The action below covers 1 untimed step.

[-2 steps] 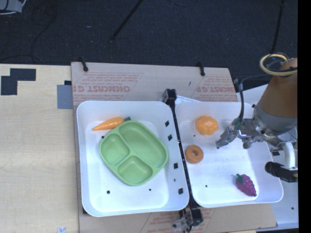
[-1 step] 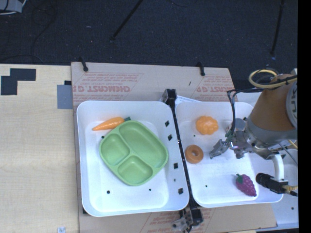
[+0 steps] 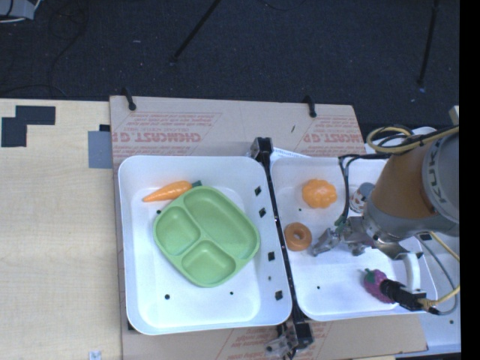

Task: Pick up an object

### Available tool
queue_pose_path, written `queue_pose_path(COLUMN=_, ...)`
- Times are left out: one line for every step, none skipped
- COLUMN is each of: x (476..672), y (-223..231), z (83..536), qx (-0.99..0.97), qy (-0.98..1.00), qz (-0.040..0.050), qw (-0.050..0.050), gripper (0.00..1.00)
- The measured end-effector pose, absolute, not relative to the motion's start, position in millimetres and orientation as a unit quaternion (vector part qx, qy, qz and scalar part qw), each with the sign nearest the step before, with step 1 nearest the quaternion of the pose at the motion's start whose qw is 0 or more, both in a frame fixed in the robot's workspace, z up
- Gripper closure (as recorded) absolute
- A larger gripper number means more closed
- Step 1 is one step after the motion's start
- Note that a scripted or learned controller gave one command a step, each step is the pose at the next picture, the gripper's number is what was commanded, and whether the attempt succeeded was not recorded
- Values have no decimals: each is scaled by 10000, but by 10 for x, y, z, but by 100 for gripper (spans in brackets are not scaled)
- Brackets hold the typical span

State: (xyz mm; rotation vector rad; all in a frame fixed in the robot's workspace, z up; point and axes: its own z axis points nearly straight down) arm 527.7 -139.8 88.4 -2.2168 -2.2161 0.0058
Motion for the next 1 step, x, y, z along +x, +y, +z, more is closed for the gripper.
queue_pose_path(x=5283, y=-1412, z=1014, qx=-7092, qy=-7050, qz=12, qw=27, gripper=100)
